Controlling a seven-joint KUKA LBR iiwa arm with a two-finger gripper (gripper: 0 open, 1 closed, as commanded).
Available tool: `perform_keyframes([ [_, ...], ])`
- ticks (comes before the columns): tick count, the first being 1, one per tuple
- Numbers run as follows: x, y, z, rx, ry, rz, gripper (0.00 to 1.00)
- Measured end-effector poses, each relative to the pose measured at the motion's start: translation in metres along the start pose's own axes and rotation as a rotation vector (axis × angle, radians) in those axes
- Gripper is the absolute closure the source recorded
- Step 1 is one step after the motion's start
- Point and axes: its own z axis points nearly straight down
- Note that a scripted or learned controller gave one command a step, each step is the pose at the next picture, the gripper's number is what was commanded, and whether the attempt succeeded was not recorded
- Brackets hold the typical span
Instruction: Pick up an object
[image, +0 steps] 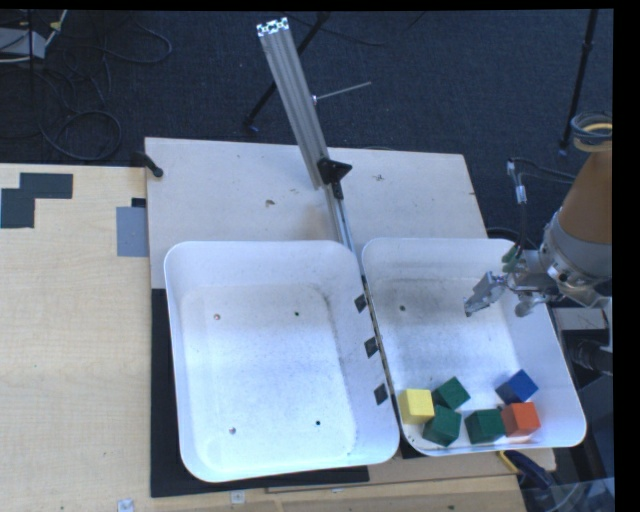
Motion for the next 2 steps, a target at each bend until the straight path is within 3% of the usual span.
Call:
perform_keyframes([
  [1, 0.063, 0.014, 0.093, 0.009, 0.004, -0.008, 0.0],
  [2, 0.072, 0.032, 0.122, 0.001, -0.001, -0.004, 0.0],
])
